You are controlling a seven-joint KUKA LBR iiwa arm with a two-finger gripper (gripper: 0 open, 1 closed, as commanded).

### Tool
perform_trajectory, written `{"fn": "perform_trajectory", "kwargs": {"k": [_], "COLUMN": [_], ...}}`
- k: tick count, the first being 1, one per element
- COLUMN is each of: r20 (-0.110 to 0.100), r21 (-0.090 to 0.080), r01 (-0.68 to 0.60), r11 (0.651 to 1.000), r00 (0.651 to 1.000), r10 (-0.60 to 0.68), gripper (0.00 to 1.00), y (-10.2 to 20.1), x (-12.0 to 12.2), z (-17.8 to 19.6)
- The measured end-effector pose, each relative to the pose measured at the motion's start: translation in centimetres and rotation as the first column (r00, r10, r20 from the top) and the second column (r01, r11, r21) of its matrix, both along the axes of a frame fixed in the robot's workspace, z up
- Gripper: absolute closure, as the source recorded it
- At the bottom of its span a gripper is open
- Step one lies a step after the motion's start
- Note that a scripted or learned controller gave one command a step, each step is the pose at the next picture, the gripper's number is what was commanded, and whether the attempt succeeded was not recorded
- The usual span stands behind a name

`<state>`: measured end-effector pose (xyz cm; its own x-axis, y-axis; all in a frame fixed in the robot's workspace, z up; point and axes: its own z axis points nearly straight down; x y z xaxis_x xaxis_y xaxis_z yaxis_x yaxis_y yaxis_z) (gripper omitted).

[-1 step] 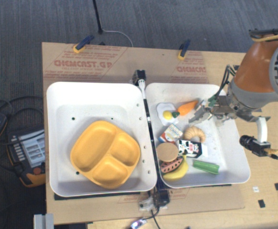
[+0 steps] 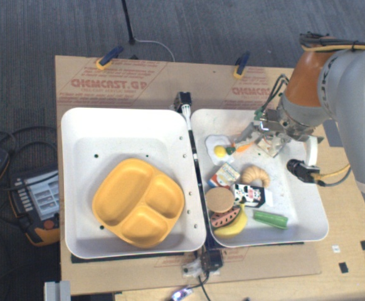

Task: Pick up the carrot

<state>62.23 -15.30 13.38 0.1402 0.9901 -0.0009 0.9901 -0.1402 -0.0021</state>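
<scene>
Although the right bin is crowded, the carrot is easy to place: a small orange sliver in the upper part of that bin, lying roughly level across the frame with a slight tilt, its green end toward the fried egg.

Starting at the bottom of the frame, the right bin holds a green cylinder, a banana under a brown round piece, a black-and-white carton, a croissant and a small packet. Above these sit the fried egg and the carrot.

The left bin holds a yellow sectioned tray, lying at a slant.

Highest in the frame, the gripper hangs just to the upper right of the carrot, very close to its orange tip. I cannot tell how its hand is set, nor whether it touches the carrot. In my judgement, a short move down and to the left would bring it over the carrot's middle, closing across the long axis.
</scene>
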Motion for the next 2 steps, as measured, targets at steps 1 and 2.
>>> {"fn": "perform_trajectory", "kwargs": {"k": [1,2], "r20": [0.010,0.012], "r21": [-0.002,-0.002], "r01": [0.062,0.061], "r11": [0.998,0.998], "r00": [0.998,0.998], "r10": [-0.062,-0.061], "gripper": [0.00,1.00], "y": [2.1,2.2], "x": [1.8,1.8], "z": [-4.3,-3.3]}}
